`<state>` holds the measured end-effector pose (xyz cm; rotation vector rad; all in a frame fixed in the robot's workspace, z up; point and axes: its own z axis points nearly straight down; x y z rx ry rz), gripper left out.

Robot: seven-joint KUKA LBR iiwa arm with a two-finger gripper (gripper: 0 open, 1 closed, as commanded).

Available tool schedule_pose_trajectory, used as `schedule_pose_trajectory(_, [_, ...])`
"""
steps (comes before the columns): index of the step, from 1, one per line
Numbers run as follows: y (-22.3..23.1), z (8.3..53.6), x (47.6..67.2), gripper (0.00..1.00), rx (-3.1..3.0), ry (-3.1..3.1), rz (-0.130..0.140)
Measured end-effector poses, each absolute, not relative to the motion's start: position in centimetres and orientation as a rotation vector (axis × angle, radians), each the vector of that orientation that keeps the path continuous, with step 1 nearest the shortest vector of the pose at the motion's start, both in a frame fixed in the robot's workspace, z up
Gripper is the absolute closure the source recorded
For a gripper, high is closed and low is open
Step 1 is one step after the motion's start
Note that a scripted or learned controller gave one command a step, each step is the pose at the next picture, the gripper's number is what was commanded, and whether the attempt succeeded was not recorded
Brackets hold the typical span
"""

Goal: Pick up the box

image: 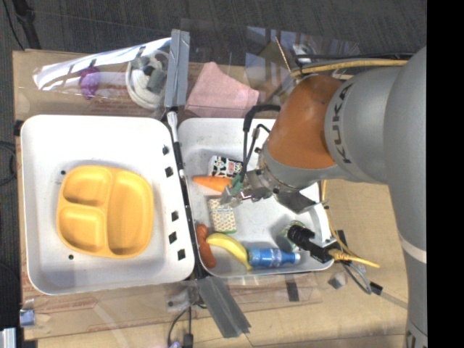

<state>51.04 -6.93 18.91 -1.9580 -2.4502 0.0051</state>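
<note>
Even overhead light, soft shadows; glare on left bin (43, 194); arm (377, 122) slightly blurred, image grainy.

plastics, cloth and wood

glossy white plastic bins (94, 267); smooth matt yellow plastic tray (105, 210); soft pink cloth (220, 93); shiny blue bottle (272, 257); printed cardboard box (222, 215); pale wood-look surface (362, 303); satin grey arm (391, 122).

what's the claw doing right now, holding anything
claw: over the right bin, above the small patterned box; open or closed cannot be told.
</note>
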Motion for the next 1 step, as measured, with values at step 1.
schedule_pose_trajectory(1, [-6.97,18.9,51.04,0.0,-1.959,-2.45,0.005])
